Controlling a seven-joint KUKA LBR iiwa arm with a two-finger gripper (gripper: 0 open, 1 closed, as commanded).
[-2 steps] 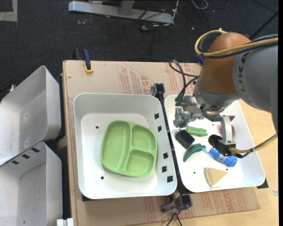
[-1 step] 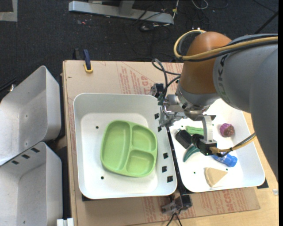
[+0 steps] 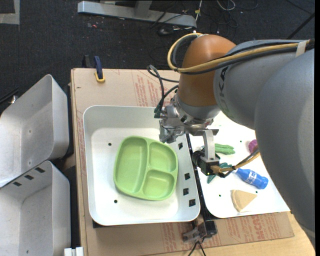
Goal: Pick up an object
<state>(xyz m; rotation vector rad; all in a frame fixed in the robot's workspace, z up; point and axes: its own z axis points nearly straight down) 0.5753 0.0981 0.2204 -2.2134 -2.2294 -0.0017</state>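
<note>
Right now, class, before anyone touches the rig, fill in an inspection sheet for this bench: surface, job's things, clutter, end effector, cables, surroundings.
Surface: left bin and right bin, both white, side by side on a brown board.
Job's things: green divided plate flat in the left bin; blue bottle, tan wedge, green pieces and a pink thing, partly hidden by the arm, in the right bin.
Clutter: blue-and-yellow clamp at the board's far edge.
End effector: over the plate's far right rim; grip state unclear.
Cables: dark cables on the floor.
Surroundings: dark floor; white tubs at the left.
</note>
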